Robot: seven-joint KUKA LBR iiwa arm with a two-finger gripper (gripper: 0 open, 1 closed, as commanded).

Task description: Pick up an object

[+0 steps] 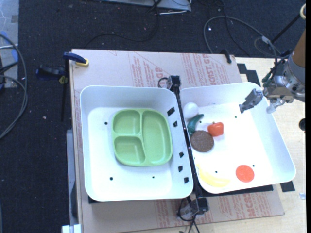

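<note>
**White bins, scattered toys, gripper off at the right rim**

Green is the first colour met at the left: a pale green divided plate [142, 137] lies flat in the middle of the left bin [92, 130], three compartments facing up, none of them holding anything. A blue-and-yellow clamp [77, 59] sits on the cardboard sheet [204, 64] above that bin, toward the upper left of the frame.

Across the black divider, the right bin [272, 130] holds the loose objects. Close to the divider, near the bin's upper left, a small white ball [190, 108] touches a teal piece [194, 122] just below it. A brown disc [202, 141] lies under those, with a red-orange pepper-like toy [215, 128] beside its upper right edge. Lower down, a yellow banana-shaped piece [212, 178] rests along the bottom wall, and an orange-red disc [245, 173] lies to its right.

At the far right of the frame, the gripper [260, 101] hangs over the bin's upper right corner. Its two fingers stand spread apart, one dark finger [250, 101] pointing left into the bin, with nothing between them. Every object lies left of and lower than the gripper, well apart from it; the pepper-like toy is the nearest.
</note>
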